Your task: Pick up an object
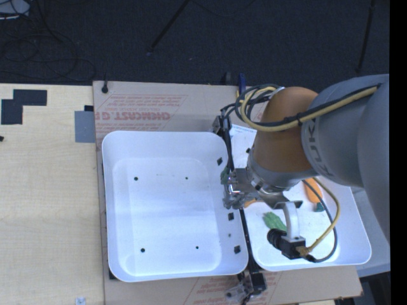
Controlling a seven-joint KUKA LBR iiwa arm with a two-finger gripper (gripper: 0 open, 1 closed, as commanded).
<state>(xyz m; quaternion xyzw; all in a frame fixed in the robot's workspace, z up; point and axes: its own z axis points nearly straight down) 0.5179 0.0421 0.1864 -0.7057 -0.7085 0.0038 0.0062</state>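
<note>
Nearest, the front rim of the shallow white plastic right-hand bin (350, 234) meets a brown cardboard sheet (210, 291). Inside that bin a small green crumpled piece (275, 221) lies toward the front, with an orange piece (313, 191) farther back. The grey arm's metal gripper (236, 197) hangs over the bin's inner edge; I cannot tell whether it grips anything. Past that edge, the matching white left-hand bin (114, 170) shows a broad bare floor.

L bin (165, 202) left of R bin (351, 235) — arm (337, 138) over R bin, small item (275, 221) inside it.
</note>
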